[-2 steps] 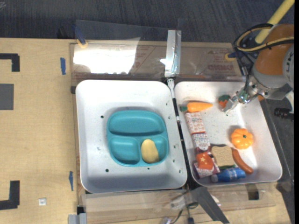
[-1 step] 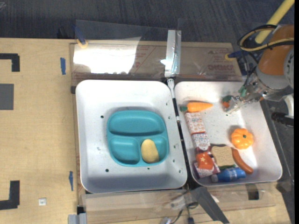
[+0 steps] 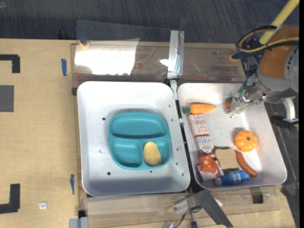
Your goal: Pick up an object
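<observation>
Hovering over the right bin's (image 3: pixel 278 167) far corner, my end effector (image 3: pixel 240 102) sits just right of the carrot (image 3: pixel 201 109); its long axis runs left-right toward me; whether my grip is open, I cannot tell.

2 white bins (image 3: pixel 90 127) — pincer (image 3: pixel 240 102) over the right one, near a carrot (image 3: pixel 202 109).

Item count: two white bins (image 3: pixel 90 127) (image 3: pixel 273 141), one teal tray (image 3: pixel 128 127), one potato (image 3: pixel 152 153), one carrot (image 3: pixel 202 109), one pumpkin (image 3: pixel 246 141), one sausage (image 3: pixel 247 164).
</observation>
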{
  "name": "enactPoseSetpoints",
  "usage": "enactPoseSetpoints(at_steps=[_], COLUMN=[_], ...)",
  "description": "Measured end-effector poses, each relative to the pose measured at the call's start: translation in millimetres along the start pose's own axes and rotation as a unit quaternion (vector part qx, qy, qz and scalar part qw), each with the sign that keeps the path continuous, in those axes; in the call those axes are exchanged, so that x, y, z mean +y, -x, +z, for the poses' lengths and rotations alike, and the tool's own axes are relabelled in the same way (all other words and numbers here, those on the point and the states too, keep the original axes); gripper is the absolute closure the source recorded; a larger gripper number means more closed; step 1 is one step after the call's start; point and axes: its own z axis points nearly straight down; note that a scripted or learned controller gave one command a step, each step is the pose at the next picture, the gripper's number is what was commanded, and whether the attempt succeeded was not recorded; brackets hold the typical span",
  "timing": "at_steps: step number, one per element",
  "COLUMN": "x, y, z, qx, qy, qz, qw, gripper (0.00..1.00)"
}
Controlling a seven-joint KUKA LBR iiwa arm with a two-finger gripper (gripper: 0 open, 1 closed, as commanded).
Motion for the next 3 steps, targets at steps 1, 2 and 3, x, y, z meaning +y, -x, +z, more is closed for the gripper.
enactPoseSetpoints(at_steps=[1, 2, 3], x=[-1.0, 1.4, 1.0], y=[0.7, -14.4, -13.8], z=[-9.3, -0.9, -10.9], qx=[0.0, -0.001, -0.002], qy=[-0.001, -0.002, -0.002], qz=[0.0, 0.037, 0.037], qw=[1.0, 0.9993, 0.9993], gripper=[1.0, 1.0, 1.0])
